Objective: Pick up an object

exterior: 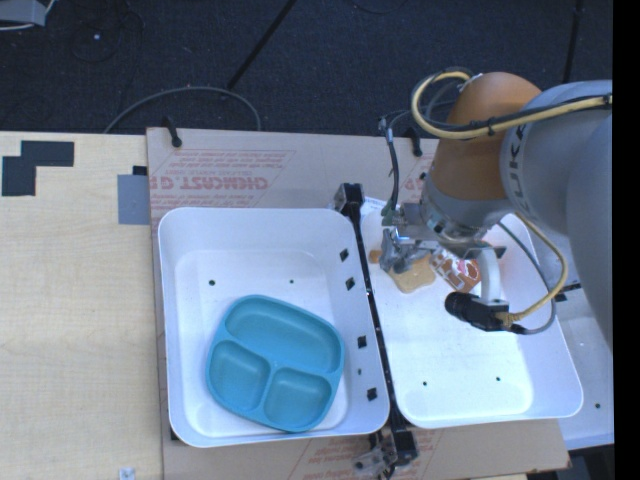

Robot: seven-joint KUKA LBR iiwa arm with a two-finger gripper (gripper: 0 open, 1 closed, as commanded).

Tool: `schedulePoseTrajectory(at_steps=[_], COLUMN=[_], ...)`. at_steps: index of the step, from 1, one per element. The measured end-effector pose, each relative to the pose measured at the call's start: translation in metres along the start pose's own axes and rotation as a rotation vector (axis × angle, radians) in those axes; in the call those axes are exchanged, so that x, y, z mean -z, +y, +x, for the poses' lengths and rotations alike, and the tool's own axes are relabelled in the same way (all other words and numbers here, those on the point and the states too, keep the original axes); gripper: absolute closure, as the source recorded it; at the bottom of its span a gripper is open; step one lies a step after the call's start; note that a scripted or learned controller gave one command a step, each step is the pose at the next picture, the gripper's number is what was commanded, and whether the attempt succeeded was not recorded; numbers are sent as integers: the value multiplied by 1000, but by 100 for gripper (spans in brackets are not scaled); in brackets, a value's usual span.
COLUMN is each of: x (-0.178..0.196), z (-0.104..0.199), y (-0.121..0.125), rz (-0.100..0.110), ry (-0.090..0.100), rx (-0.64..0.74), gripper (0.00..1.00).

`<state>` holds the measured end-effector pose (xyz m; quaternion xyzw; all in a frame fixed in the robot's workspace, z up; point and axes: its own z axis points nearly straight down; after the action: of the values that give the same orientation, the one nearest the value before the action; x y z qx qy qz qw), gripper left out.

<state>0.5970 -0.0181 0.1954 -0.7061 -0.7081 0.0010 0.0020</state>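
Observation:
My gripper (398, 255) reaches down into the far left part of the right bin (470, 393), close to the divider between the bins. A small tan object (414, 277) lies right under and beside it, touching or nearly touching the metal tip. Whether the tan object is held is hidden by the gripper body. A small red and white object (461, 267) lies just to the right, partly covered by the wrist.
A blue divided plate (275, 362) lies in the left bin (190, 268), toward its near side. The arm's grey and orange body (500, 138) hangs over the far right of the right bin. Bare white floor fills that bin's near half.

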Motion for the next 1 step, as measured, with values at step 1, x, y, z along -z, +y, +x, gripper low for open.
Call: schedulePoseTrajectory(at_steps=[1], x=[7], z=[48], y=[-5], rz=[-1], ry=[0], rx=[2], gripper=[100])
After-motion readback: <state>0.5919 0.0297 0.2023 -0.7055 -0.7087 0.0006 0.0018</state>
